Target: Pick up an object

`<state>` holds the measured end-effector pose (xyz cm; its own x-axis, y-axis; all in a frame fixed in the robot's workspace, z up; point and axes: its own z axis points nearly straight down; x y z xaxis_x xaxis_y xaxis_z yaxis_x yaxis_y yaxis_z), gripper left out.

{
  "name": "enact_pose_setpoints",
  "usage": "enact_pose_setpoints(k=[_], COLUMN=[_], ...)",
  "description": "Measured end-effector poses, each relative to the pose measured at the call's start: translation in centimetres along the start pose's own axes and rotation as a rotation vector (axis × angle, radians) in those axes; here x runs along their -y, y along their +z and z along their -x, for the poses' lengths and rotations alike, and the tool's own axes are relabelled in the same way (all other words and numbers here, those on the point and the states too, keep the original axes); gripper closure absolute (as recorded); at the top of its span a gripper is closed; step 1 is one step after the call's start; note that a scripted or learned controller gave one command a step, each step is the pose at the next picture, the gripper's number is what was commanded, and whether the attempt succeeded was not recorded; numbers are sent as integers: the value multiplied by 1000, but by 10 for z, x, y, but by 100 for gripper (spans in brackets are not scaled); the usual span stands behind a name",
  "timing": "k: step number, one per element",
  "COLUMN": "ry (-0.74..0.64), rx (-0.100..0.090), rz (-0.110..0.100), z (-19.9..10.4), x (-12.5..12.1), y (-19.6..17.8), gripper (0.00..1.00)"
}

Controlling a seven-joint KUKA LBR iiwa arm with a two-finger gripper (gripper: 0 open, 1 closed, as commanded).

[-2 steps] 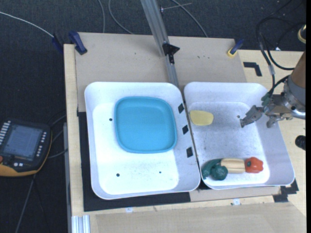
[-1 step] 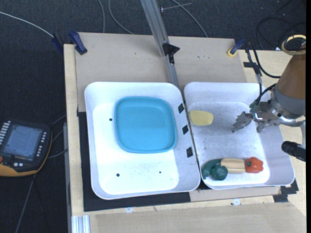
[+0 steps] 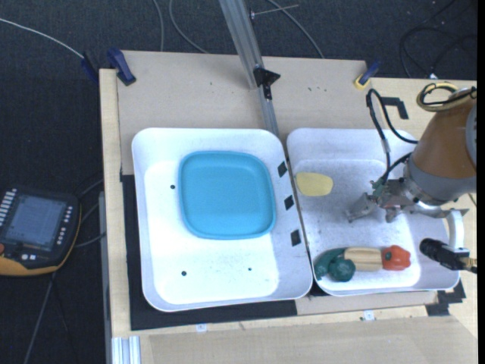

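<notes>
In the right bin (image 3: 333, 146) a flat yellow piece (image 3: 314, 183) lies near the left wall. Along the front wall lie a dark green lump (image 3: 335, 266), a tan wooden cylinder (image 3: 364, 259) and a red piece (image 3: 395, 258), in a row and touching. My gripper (image 3: 373, 214) hangs over the middle of this bin, above and behind that row and right of the yellow piece. Its two grey fingers (image 3: 356, 214) are spread apart and open, with only bare bin floor between them.
The left bin (image 3: 155, 203) holds a square light-blue plate (image 3: 227, 194). A metal pole (image 3: 242, 29) slants down to the divide between the bins. A black cable (image 3: 383, 123) loops above the gripper. A handheld pendant (image 3: 34, 226) lies off the bench at left.
</notes>
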<state>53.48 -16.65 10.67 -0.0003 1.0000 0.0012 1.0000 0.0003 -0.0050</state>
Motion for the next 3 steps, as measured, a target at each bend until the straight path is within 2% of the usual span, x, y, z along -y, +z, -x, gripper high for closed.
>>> enact_pose_setpoints(k=[1, 2, 3], ry=[0, 0, 0], rx=[1, 2, 2], rz=[7, 10, 9], z=[0, 5, 5], x=[-2, -12, -9], y=[-14, -67, -110], gripper=[100, 100, 100])
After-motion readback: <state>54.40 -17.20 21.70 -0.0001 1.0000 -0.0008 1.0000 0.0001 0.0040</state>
